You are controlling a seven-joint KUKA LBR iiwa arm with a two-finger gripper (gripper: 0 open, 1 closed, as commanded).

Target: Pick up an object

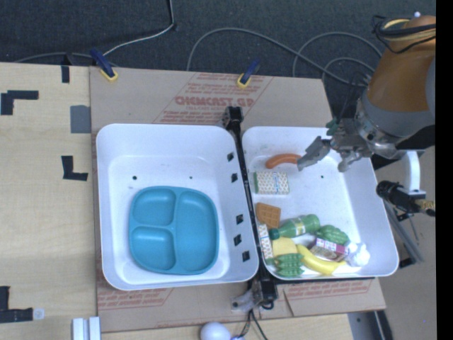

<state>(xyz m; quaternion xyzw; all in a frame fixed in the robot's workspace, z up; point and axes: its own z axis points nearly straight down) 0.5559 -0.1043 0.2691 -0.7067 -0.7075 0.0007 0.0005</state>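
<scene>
over the right bin (386, 211), near its upper edge, the pincer (327, 157) hangs with its two fingers spread apart and nothing between them, so it is released and no object has been lifted yet. the arm (400, 83) comes in from the right and tilts the fingers down toward the bin's back half, which looks like a pose for a descent rather than a carry. just beside the left fingertip lies an orange sausage (282, 161), on its own against bare white floor; that isolation would make it the easier pick, i judge. a patterned packet (272, 183) sits just below it. the other candidates are heaped in the lower part of the bin: a green bottle (296, 227), a banana (317, 262) and a cracker (267, 213), touching or overlapping, so harder to take singly. the left bin (113, 154) holds a blue divided plate (173, 230), well apart from the pincer.
</scene>
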